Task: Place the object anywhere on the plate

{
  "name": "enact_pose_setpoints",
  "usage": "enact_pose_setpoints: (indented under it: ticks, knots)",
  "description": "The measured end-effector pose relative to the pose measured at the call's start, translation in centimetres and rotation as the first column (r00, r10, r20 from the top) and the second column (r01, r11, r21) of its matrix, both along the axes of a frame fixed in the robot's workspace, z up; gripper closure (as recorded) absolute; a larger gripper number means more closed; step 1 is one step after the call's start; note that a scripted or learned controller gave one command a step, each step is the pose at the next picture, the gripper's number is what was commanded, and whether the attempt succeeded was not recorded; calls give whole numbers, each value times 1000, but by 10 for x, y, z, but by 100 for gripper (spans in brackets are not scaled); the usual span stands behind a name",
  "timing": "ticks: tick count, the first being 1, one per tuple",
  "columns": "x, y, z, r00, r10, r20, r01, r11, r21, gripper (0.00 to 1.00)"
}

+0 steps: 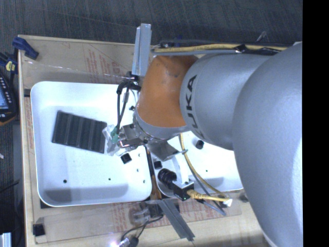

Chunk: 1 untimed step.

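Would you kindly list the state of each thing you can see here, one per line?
Left bin: holds a dark ribbed mat.
Dark ribbed mat: lying flat, tilted, in the bin's upper left part.
Right bin: mostly covered by the arm.
Arm: reaching over both bins.
Gripper: low at the mat's right end; a clear crinkled bit shows beside it.
Yellow cable: running along the arm.

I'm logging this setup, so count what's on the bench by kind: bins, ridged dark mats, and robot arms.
White bins: 2, the left bin and the right bin
Dark ridged mat: 1, lying in the left bin
Robot arm: 1
Total: 4
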<state>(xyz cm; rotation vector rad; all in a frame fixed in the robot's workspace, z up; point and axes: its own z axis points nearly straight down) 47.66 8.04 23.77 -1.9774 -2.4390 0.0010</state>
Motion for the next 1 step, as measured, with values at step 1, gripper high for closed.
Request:
enact_pose_setpoints:
  ticks: [1]
  knots:
    - [20, 70, -147, 970, -245, -4, 245, 970, -3, 100]
